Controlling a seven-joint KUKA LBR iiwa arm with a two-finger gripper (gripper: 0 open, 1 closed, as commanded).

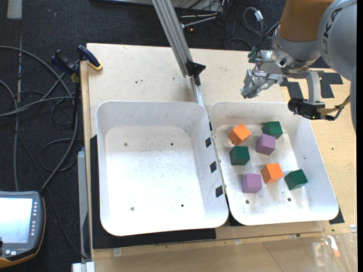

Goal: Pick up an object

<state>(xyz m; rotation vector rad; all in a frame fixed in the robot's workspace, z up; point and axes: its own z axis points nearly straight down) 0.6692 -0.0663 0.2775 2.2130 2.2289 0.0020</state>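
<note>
Blocks fill the right bin (317, 169) at lower right of the frame: nearest the lower edge, a purple cube (252, 182), an orange cube (272, 172) and a green cube (296, 179). Light, stiff and squarish with no long axis, each sits slightly turned; pinching opposite flat faces looks best. Farther up, the gripper (251, 87) hangs above the bin's upper rim; I cannot tell how its jaws stand.

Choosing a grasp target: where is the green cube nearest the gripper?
The green cube sits at the right bin's far end, just above a purple cube, right of an orange cube.
</note>
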